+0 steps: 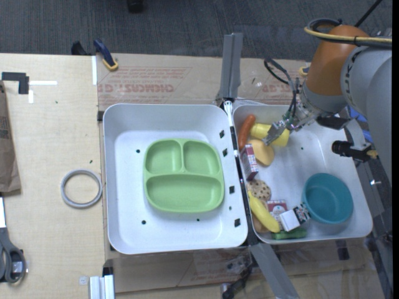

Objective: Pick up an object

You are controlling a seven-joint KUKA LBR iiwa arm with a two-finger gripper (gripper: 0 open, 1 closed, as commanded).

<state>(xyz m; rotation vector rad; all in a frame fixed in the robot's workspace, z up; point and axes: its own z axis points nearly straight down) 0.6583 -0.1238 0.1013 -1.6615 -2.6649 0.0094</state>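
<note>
Down at the right bin's (358, 232) near edge lie a banana (262, 212) and small packets. Farther back, the gripper (274, 133) dips onto a yellow object (269, 131), presumably to grasp it; whether its jaws have closed, I cannot tell.

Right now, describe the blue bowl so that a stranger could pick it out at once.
Start at the two white bins and take the right bin, the one the arm reaches into. The blue bowl sits in its near right corner, apart from the food crowded along the left wall. It is the only round, deep, teal-blue thing there.
</note>
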